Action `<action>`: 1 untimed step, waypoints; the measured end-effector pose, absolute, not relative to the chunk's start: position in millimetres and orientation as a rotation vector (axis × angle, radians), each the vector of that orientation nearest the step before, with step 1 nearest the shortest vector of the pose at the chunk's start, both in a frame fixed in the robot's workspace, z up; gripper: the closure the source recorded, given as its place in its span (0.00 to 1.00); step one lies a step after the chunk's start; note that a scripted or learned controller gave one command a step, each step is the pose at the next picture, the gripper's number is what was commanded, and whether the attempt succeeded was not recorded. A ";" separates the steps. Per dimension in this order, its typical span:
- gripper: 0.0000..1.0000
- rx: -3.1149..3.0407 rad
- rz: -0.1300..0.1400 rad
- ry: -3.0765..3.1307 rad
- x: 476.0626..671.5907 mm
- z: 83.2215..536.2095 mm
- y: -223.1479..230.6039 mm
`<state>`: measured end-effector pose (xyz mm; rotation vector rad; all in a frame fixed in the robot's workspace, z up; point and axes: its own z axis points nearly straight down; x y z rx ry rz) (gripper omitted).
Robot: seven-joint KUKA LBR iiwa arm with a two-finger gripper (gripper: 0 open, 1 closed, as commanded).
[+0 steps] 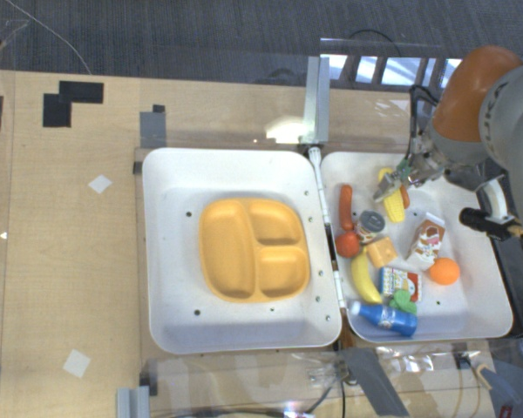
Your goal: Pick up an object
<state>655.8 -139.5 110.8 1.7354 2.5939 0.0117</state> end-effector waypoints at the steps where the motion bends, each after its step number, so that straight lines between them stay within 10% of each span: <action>1: 1.00 2.105 0.011 2.318 667.0 212.5 -121.9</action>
